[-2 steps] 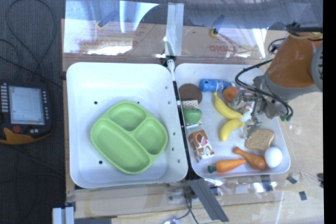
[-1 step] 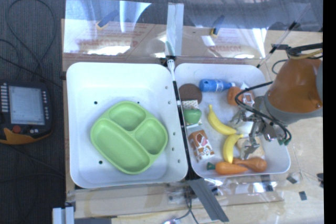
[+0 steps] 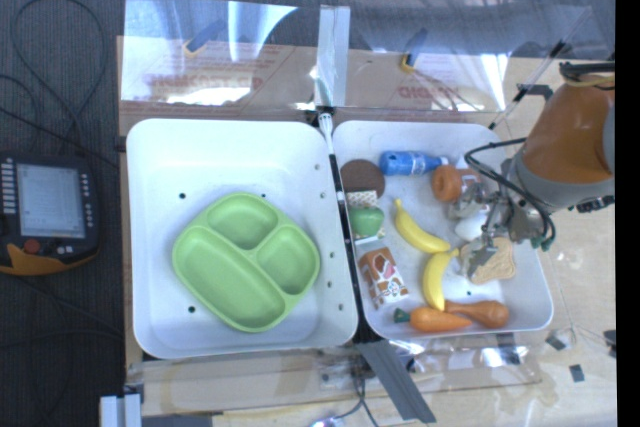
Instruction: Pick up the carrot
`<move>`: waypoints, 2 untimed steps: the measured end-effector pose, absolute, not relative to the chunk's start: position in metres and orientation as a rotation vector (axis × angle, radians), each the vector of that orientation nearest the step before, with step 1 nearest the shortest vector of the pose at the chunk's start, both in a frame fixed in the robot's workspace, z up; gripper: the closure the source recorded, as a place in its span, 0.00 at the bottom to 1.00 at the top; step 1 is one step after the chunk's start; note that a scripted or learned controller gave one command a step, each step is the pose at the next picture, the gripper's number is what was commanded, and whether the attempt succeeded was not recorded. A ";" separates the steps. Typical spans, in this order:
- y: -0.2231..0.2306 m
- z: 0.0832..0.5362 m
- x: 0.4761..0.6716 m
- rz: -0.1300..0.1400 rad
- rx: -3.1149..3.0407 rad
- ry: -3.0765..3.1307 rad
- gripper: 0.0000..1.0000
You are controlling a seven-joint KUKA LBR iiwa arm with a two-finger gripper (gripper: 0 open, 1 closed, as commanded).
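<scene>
Left white bin (image 3: pixel 160 155): light green three-compartment plastic plate (image 3: pixel 246 261) near its centre. Right white bin (image 3: pixel 535 310): two yellow bananas (image 3: pixel 418 231) mid-bin, blue bottle (image 3: pixel 408 162) by far edge. Orange carrot (image 3: pixel 442 320) lies along near edge, left of a tan-orange item. Gripper (image 3: pixel 488 240) sits low over the right side, near a beige piece; opening and contents: cannot tell, cables obscure it.

Two white bins (image 3: pixel 150 215) are seen. Left of the gripper (image 3: pixel 490 240), two bananas (image 3: pixel 418 230), one blue bottle (image 3: pixel 410 162) and one green divided plate (image 3: pixel 247 260) are counted; below it, one carrot (image 3: pixel 440 319).
</scene>
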State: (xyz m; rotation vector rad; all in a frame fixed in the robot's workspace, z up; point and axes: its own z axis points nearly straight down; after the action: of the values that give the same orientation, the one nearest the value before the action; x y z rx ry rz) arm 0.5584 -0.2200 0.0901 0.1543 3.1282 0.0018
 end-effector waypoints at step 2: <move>-0.153 0.122 0.519 0.000 0.976 2.994 0.00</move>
State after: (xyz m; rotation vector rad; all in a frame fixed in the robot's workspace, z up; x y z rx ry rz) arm 0.5187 -0.1526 0.1218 0.9756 2.9943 0.0002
